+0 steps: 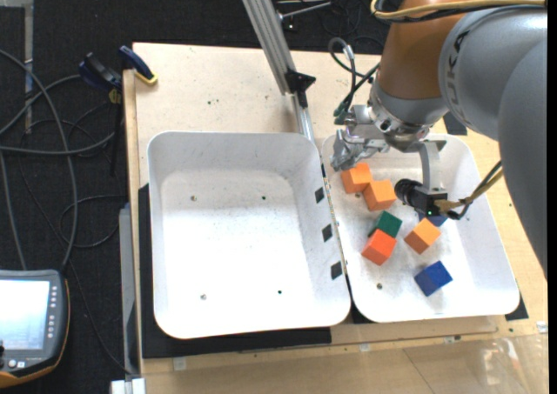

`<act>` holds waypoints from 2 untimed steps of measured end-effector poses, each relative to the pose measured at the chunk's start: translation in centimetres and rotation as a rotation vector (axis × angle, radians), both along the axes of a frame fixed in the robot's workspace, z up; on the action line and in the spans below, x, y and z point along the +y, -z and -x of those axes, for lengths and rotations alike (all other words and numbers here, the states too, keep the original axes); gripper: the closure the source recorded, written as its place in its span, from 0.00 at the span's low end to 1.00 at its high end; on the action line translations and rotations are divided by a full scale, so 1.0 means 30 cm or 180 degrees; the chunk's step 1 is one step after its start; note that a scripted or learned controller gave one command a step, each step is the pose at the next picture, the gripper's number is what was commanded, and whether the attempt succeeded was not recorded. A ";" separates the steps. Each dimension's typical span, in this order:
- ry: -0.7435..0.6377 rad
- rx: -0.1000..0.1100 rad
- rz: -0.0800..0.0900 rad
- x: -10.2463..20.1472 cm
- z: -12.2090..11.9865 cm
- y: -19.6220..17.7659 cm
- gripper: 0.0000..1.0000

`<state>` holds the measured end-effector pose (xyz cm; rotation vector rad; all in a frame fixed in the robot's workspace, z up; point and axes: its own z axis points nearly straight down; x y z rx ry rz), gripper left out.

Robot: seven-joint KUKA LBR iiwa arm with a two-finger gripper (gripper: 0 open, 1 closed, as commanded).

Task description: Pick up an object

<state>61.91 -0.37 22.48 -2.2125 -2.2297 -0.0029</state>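
Observation:
Several small blocks lie in the right bin [487, 283]: an orange block [355, 178] at the back left, another orange block [379, 195] touching it, a green block [386, 224] resting against a third orange block [379, 248], and further right an orange block [423, 235] and a blue block [432, 277]. My gripper [347, 155] hangs low over the bin's back left corner, just behind the first orange block. I see no block in it.
The left bin [174, 297] lies beside the right one, sharing a raised middle rim. A slanted metal rail [265, 23] crosses behind the bins. A black cable fitting [419, 197] hangs from the wrist over the blocks. Blue clamps [117, 69] sit at the bench's back left.

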 end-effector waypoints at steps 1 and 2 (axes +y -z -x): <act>0.0000 -0.0004 -0.0001 0.162 -0.004 -0.039 1.00; 0.0004 0.0010 0.0001 0.296 0.054 -0.031 1.00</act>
